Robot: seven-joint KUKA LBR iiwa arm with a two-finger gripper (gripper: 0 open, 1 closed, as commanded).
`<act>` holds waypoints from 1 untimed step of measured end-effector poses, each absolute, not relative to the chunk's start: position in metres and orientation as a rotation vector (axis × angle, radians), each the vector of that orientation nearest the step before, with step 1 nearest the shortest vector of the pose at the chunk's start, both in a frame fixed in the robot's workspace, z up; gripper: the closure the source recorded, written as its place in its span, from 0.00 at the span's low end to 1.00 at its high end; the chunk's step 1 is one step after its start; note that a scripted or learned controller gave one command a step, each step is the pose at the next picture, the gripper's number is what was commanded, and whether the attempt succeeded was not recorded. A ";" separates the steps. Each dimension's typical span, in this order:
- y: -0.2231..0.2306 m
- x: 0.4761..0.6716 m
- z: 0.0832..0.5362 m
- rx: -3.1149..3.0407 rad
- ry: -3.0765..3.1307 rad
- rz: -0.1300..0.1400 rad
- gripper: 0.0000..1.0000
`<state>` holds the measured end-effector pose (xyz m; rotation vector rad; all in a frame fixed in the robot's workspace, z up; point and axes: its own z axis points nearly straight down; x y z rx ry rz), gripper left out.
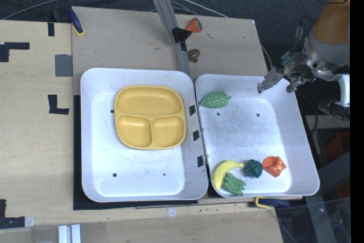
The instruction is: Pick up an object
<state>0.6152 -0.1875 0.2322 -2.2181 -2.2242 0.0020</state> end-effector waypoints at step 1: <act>-0.188 0.615 0.232 -2.218 -2.224 0.003 0.00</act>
